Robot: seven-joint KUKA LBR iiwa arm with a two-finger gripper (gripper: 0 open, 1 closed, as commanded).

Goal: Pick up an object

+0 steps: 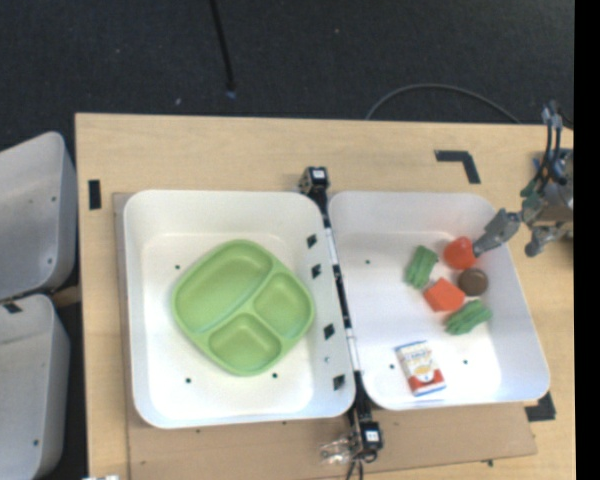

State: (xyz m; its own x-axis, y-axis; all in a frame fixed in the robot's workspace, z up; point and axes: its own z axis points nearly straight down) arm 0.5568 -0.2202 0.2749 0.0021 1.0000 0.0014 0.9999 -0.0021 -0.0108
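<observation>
Reaching in: arm (548, 183) is coming in from the right edge of the camera view, over the right rim of the right bin (380, 218); not much more than its wrist end is showing.
Gripper (492, 236): one grey finger is slanting down and to the left, its tip lying against the red piece (460, 253) at that piece's upper right.
Grip: I cannot tell how far the fingers are parted, and nothing is showing between them.
Cluster: red piece is sitting in the upper right part of the right bin, with a brown round piece (472, 282) just below it, an orange block (444, 294) to the lower left of that, a green piece (420, 267) to the left, and a second green piece (468, 316) just below the orange block.
Box: a small carton (420, 368) is lying flat near the front of the right bin, apart from the cluster.
Left bin (140, 268): it is holding a green plate (242, 307) with three compartments, lying near its middle.
Bench (220, 153): pale wood is carrying both bins side by side, with black marks at the corners.
Surroundings: dark floor (100, 38) is lying beyond the bench, a thin cable (430, 90) is curving across it, and white panels (20, 228) are standing at the left.
</observation>
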